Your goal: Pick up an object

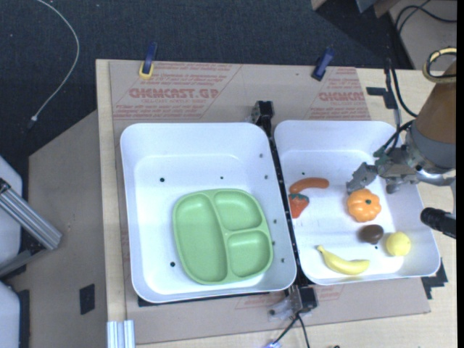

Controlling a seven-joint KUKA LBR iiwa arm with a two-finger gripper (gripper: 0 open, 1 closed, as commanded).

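1. The gripper [371, 174] hangs over the right bin [330, 138], just beyond the pumpkin [363, 206]; its fingers look spread, with nothing between them.
2. The pumpkin sits mid-bin, right of the sausage [309, 185] and the strawberry [299, 204]. Nearer me lie a brown nut [371, 233], a lemon [397, 244] and a banana [342, 262].
3. My guess is the pumpkin is the target. It looks round and ribbed, so fingers that close off-centre could squeeze it sideways and let it roll out.
4. The nut and lemon lie close on its near side; a wide descent could knock them or trap two things at once.
5. The bin floor is smooth white plastic, so a nudged piece would likely slide.
6. The left bin [138, 147] holds a green tray [221, 234]. Both bins rest on a cardboard sheet [210, 85] printed in red, clamped at the far edge, with dark carpet [181, 13] beyond.
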